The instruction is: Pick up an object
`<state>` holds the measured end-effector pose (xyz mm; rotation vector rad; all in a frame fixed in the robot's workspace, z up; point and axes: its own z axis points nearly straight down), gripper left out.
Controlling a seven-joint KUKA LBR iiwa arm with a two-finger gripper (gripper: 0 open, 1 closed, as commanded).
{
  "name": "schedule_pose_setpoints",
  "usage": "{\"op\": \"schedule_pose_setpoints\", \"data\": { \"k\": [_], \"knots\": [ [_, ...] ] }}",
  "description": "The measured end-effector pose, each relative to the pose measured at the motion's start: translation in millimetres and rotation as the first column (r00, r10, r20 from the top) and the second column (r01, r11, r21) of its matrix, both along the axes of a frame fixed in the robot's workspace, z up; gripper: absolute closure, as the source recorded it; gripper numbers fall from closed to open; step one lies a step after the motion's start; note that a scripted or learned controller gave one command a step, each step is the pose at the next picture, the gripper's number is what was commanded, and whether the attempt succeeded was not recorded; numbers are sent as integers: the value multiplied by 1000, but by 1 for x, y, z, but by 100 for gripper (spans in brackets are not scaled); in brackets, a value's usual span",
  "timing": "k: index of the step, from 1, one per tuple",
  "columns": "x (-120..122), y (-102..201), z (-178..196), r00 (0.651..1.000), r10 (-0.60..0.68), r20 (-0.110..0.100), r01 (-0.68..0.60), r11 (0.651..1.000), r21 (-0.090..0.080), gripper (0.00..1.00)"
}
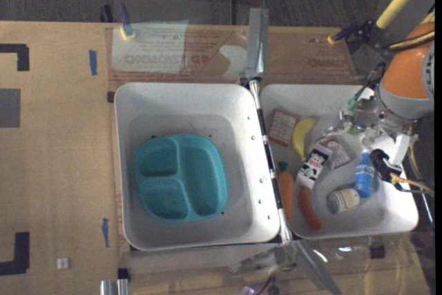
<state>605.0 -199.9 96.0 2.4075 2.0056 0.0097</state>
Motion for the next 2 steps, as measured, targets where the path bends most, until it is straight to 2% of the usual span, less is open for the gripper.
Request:
{"op": "schedule_pose_setpoints", "data": {
  "k": [1, 2],
  "knots": [
    [2, 0, 12, 1000, -2, 7, 2, 1000, 0, 100],
    [-1, 3, 4, 983, -186, 3, 186, 983, 1, 100]
  ]
}}
